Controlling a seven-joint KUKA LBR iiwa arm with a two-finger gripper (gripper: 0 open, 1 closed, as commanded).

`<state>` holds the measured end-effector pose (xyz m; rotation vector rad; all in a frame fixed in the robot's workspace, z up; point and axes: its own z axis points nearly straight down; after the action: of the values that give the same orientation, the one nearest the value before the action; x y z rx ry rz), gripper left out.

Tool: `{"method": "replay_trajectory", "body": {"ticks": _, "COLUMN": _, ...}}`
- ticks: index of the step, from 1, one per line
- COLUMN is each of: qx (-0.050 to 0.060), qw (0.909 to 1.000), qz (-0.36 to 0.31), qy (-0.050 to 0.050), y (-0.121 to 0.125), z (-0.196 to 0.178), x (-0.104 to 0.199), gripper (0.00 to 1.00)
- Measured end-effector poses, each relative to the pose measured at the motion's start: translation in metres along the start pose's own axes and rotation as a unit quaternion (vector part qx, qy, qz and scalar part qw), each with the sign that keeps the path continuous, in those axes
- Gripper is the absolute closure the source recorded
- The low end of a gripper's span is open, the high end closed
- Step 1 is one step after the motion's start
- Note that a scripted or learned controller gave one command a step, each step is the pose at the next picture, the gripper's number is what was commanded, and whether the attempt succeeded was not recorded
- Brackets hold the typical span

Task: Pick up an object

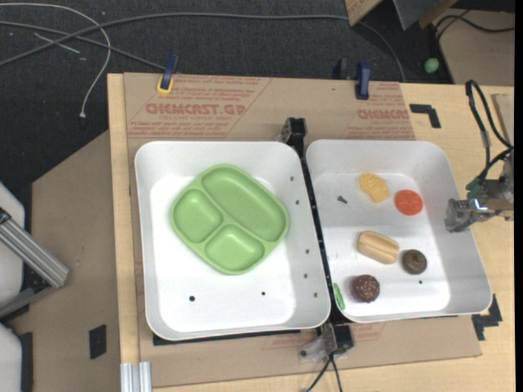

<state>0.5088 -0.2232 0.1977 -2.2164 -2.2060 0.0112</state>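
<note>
Glossy lobed green plate [230,218], smooth orange ball [409,202]

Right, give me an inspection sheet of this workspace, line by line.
Surface: bench with two white bins; left bin, right bin.
Job's things: right bin holds yellow piece, orange ball, tan roll, brown ring, dark round piece.
Clutter: green divided plate in left bin.
Grippers: gripper at right bin's right rim, holding nothing.
Cables: white cables on floor.
Surroundings: blue clamps, cardboard.
</note>
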Motion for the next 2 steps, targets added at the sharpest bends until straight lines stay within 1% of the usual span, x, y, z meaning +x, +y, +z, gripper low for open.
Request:
{"method": "replay_trajectory", "body": {"ticks": 1, "qx": -0.007, "qw": 1.0, "qz": -0.002, "qy": -0.002, "y": 0.003, "z": -0.008, "x": 0.001, "gripper": 0.0}}
{"method": "replay_trajectory", "body": {"ticks": 2, "qx": -0.005, "qw": 1.0, "qz": -0.002, "qy": -0.001, "y": 0.003, "z": 0.034, "x": 0.003, "gripper": 0.0}}
